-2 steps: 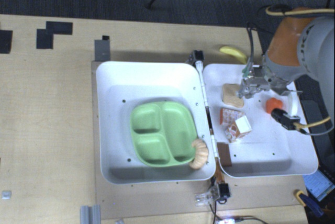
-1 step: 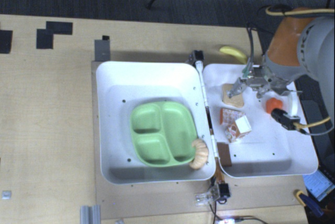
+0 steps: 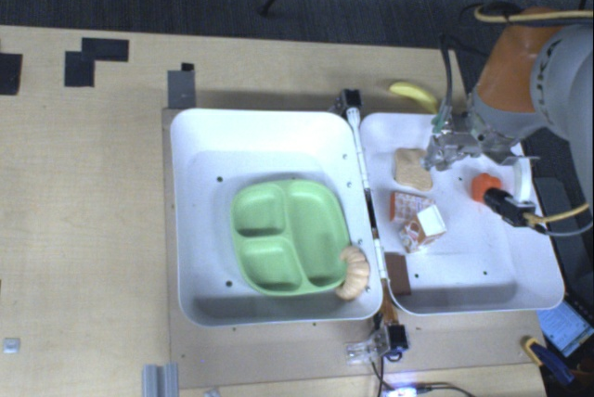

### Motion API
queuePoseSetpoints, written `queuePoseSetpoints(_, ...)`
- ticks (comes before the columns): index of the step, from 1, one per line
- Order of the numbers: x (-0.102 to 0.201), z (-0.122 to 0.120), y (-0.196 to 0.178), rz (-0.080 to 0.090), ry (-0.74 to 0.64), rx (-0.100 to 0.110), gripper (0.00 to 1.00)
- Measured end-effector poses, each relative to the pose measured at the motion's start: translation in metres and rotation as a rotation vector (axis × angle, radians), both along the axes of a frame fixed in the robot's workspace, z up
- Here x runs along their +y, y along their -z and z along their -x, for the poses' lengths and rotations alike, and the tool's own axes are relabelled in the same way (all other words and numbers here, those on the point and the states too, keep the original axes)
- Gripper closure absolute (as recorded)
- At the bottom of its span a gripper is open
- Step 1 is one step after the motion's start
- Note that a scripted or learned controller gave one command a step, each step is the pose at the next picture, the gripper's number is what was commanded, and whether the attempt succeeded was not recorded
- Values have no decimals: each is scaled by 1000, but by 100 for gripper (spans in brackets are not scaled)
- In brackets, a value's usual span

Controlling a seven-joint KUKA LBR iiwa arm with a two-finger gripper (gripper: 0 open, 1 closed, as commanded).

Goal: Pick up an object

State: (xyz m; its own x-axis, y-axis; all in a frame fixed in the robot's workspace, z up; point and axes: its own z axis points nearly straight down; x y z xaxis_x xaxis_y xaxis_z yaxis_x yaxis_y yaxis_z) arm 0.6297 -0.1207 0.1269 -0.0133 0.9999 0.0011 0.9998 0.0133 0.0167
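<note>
Arm (image 3: 543,75) cut off at the right edge, orange object (image 3: 483,186) half-hidden behind the gripper (image 3: 444,149).

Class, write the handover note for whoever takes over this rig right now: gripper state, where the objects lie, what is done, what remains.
Gripper: low over the right bin, at the upper edge of the tan bread slice; nothing visibly held.
Right bin also has a small carton and an orange object.
Left bin: green divided tray with a croissant at its lower right corner.
A banana lies beyond the right bin.
Done: approach only. Left: grasp one object and lift.
</note>
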Motion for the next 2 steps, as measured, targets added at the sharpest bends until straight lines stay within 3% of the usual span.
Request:
queuePoseSetpoints(1,0,0,0,0,0,0,0)
queuePoseSetpoints(2,1,-1,-11,-1,-3,-3,100)
